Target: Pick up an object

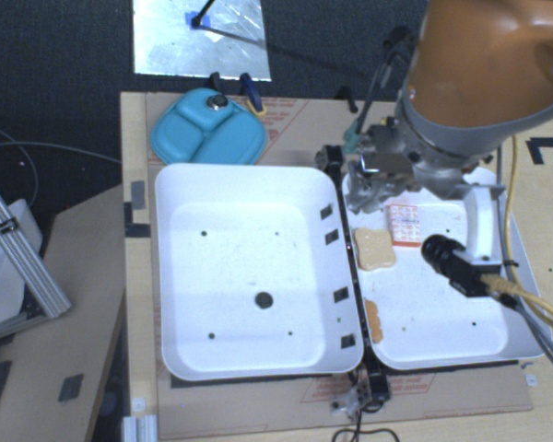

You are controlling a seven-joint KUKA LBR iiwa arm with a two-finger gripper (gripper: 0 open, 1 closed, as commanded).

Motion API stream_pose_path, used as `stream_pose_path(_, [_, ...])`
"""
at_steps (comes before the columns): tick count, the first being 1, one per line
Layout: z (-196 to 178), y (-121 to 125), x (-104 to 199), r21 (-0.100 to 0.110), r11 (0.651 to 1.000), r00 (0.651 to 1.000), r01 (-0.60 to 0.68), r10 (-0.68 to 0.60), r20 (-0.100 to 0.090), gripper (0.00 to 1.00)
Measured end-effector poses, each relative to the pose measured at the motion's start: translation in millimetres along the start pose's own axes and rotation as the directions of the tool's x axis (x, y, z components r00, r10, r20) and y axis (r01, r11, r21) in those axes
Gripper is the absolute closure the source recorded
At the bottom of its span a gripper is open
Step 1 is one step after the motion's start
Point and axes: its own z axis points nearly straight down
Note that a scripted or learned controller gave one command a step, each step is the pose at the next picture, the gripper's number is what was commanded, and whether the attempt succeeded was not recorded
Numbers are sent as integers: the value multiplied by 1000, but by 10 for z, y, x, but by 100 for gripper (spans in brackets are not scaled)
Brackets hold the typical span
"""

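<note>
Camera view: toast (375, 249) just below claw (369, 190)

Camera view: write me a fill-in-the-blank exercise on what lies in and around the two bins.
1. The tan bread slice lies in the ____ bin as the camera sees it.
2. The small dark disc lies in the ____ bin.
3. The divided tray behind the left bin is ____ in colour.
4. The red-and-white card lies to the ____ of the bread slice.

Missing words: right; left; blue; right
</note>
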Motion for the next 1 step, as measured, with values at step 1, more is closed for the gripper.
stream_pose_path(1, [13,-15,285,6,1000,1000,13,-13,-1,100])
